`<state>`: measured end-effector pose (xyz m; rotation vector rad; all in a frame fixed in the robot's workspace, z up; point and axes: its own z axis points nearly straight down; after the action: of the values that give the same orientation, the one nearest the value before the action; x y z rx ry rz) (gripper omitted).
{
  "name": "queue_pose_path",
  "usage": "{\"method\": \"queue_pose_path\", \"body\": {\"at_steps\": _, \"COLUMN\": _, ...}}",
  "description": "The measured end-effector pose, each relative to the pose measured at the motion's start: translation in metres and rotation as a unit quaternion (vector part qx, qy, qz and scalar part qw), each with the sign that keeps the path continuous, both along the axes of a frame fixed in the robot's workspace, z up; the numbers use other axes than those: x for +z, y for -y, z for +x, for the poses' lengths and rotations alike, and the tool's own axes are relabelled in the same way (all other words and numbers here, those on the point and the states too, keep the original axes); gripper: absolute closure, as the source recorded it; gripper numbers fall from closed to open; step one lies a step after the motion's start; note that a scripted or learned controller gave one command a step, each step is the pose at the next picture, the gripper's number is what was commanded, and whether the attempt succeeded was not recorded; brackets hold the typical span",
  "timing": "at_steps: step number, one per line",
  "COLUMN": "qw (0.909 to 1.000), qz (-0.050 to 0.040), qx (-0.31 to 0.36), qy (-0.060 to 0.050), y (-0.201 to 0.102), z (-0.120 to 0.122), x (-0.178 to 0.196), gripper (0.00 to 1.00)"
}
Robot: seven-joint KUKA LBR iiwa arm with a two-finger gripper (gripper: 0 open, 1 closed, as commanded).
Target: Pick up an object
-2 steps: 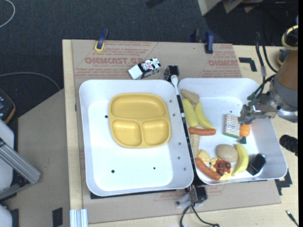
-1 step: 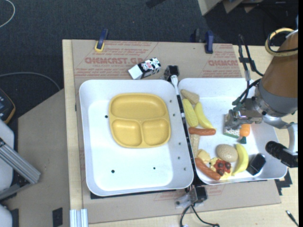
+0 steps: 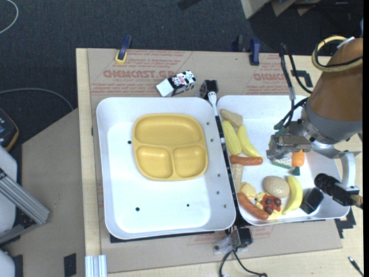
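Over the right bin point(image 3: 340, 212) we log the arm point(image 3: 340, 91), entering from 3 o'clock, with its orange band above the wrist and the gripper point(image 3: 283, 149) lowered among the toy food. We cannot tell how the gripper is set, nor whether it has anything in its grasp; the metal parts blur together from this slant. Just at its 4 o'clock we see a small orange piece point(image 3: 297, 159), touching or nearly touching the gripper body. At the gripper's 9 o'clock a red sausage point(image 3: 246, 160) lies flat, and beyond it, toward 10 o'clock, we note a corn cob point(image 3: 230, 137) and a yellow banana-like piece point(image 3: 248, 142) side by side, with a beige piece point(image 3: 232, 118) above them. At 6 o'clock from the gripper sits a tan egg-shaped item point(image 3: 275, 185), a yellow banana point(image 3: 294, 193) beside it at its 3 o'clock, and a second sausage point(image 3: 252, 206) near the bin's lower rim. The left bin point(image 3: 115, 172) holds a yellow divided plate point(image 3: 170, 146), well apart from the arm. At 12 o'clock on the bench, outside both bins, lies a small black-and-white box point(image 3: 177, 83).
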<state>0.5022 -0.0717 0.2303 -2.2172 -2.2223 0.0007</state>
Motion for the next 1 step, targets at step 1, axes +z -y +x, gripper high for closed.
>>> {"method": "queue_pose_path", "body": {"at_steps": 1, "qw": 1.0, "qz": -0.0001, "qx": -0.001, "qy": -0.001, "y": -0.0005, "z": -0.0102, "x": -0.0152, "gripper": 1.0}}
